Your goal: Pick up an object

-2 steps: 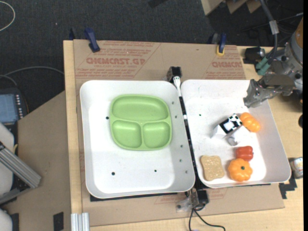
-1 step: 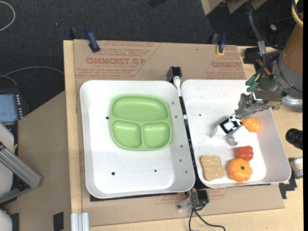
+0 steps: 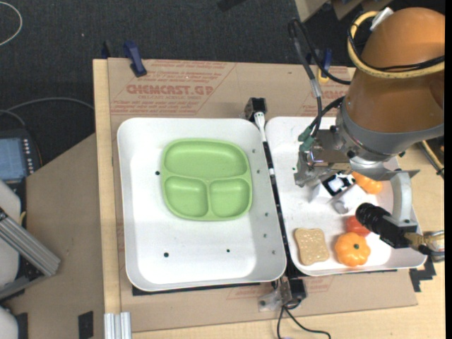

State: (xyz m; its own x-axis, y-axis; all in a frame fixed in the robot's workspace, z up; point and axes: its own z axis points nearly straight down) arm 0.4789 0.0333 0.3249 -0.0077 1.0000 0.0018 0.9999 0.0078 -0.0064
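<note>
Nearest the camera, the brown board that carries everything shows its front edge, with a thin black cable trailing off it and an aluminium rail slanting at the left. On the board sit two shallow white bins side by side. The left bin holds a green divided plate lying flat in its far half. At the near edge of the right bin lie a slice of toy toast and, just beside it, a small orange pumpkin. A red piece sits just behind the pumpkin. Farther in, the gripper hangs low over the middle of the right bin, with a small blue and white item just beside it and an orange piece past that. Whether the gripper is spread or closed cannot be told from here, and nothing is seen held in it. Above it rises the grey and orange arm. Beyond the bins the board bears red print, and a blue clamp grips its far edge. Dark carpet lies behind.
</note>
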